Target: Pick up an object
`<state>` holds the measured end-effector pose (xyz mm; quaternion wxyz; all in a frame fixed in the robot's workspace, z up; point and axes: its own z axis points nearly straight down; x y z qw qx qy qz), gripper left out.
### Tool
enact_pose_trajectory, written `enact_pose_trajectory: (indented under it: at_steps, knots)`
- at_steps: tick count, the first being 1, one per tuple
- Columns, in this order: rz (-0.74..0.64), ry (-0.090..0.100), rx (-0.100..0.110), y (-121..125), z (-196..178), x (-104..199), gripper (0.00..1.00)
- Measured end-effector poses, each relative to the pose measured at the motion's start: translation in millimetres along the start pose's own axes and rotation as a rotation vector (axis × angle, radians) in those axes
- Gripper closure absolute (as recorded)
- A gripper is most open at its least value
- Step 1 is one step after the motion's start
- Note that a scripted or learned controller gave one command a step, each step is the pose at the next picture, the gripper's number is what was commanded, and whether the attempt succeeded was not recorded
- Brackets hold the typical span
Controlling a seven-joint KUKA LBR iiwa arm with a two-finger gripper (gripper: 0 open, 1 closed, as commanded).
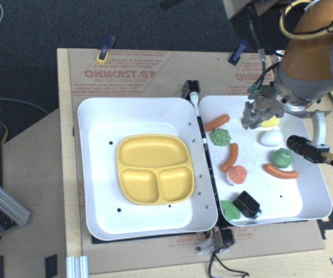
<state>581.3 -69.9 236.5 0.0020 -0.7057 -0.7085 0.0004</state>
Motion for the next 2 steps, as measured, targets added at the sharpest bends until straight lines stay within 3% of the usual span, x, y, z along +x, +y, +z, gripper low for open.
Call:
enact_pose_trajectory:
  at_steps: [1, 2]
  knots:
    - [-0.001, 0.000, 0.001, -17.3, 11.2, 43.6, 1.00]
    - [0.000, 0.000, 0.002, -49.9, 18.4, 89.5, 1.00]
